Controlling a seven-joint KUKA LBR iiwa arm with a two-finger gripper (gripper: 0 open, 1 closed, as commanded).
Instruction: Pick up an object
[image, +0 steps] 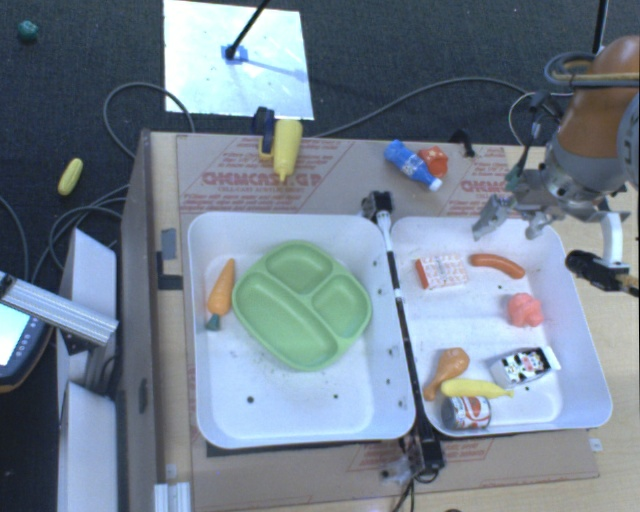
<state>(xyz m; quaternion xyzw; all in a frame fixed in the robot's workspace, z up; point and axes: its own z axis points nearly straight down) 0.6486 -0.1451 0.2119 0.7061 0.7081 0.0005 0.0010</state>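
Soda can (465, 411) and banana (477, 389) in right bin (578, 340); fingers (488, 219) spread, holding nothing.

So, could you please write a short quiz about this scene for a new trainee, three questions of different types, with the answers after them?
1. True or false: the carrot lies in the same bin as the green divided plate.
2. Multiple choice: which item lies nearest to the gripper? A) the sausage B) the soda can C) the banana
3. Fill in: the yellow bottle lies outside the bins, on the ____ sheet behind the left bin.

Key:
1. True.
2. A. The gripper hangs open over the far edge of the right bin, holding nothing.
3. Cardboard.
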